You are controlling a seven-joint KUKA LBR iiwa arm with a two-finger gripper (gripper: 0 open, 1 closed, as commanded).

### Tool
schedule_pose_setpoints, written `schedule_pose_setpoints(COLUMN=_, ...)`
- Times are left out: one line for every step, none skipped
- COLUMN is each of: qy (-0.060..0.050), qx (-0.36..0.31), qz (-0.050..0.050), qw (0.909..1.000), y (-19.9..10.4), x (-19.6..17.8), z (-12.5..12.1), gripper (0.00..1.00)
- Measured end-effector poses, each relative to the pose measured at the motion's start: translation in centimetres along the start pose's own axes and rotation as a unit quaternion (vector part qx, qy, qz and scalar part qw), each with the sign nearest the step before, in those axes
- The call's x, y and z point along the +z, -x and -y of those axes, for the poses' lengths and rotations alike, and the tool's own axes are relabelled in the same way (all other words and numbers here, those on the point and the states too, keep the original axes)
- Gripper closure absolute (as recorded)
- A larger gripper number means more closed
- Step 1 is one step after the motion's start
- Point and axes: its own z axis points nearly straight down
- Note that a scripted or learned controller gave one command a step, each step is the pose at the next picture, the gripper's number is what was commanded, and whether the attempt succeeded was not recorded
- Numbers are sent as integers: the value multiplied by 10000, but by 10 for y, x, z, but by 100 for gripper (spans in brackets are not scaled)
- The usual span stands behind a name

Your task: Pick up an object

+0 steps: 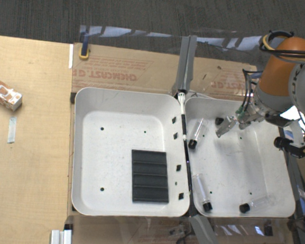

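Reading, cardboard (146,73): red mirrored print on the sheet behind the bins, upper middle of the frame; it looks like "CHEMCAST" reversed, with smaller lines below too small to tell.
Reading, box (5,95): small orange-and-white carton at the far left on the counter (19,187); its print is too small to read.
Strip (11,131): pale slip lying just below the box, no legible writing.
Arm (290,62): enters from the upper right, orange band at the top right corner, grey wrist sloping down and to the left over the right bin's (272,211) upper part.
End effector (225,126): low over the right bin's upper left area, pointing left and down; whether its fingers are parted or closed I cannot tell, and nothing is seen between them.
Tube one (196,133): clear tube with a black cap, against the right bin's left wall, just left of the end effector, apart from it.
Tube two (201,192): clear tube with a black cap, lower left of the right bin.
Tube three (254,203): clear tube with a black cap, lower right of the right bin.
Left bin (87,139): holds a black ribbed block (150,176) in its lower right part.
Divider (185,63): grey post standing between the two bins at the top.
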Motion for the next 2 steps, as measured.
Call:
schedule_pose_setpoints(qy=69, qx=4, qz=5, qw=10000, y=4, x=7, z=-3, gripper=0)
schedule_pose_setpoints(qy=92, qx=8, qz=71, qw=9999, y=8, x=-3, z=-2, gripper=100)
